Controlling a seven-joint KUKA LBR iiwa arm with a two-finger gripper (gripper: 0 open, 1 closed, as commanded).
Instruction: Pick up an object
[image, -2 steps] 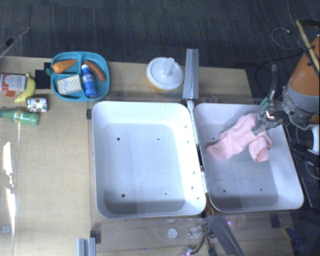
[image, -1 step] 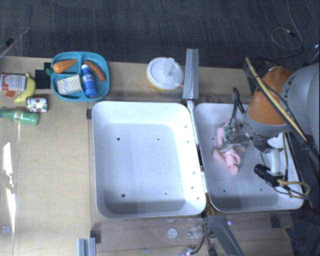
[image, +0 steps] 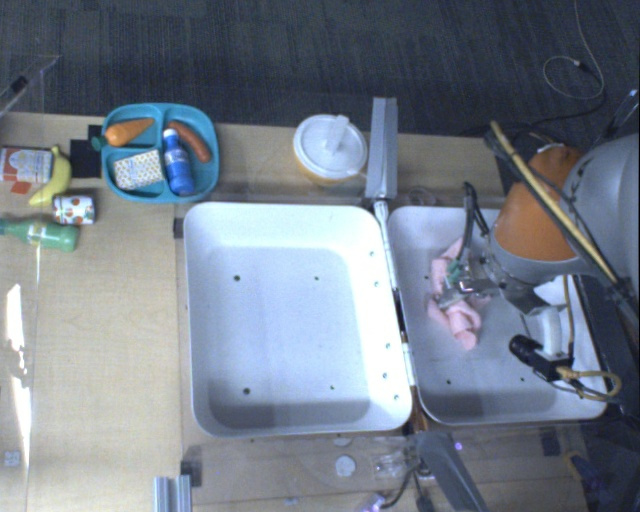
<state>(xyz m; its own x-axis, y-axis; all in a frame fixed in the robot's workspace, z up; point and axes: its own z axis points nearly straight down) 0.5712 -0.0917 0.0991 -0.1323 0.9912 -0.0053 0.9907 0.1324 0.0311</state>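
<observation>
Pink toy (image: 452, 300) lies in the right bin (image: 500, 400), under the gripper (image: 458, 282). It looks soft and light; a pinch across its middle should do. Whether the gripper is parted or closed, I cannot tell.

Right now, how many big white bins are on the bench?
2. The left bin sits in the middle of the bench. The right bin touches its right side, under the arm, with pink things inside.
</observation>
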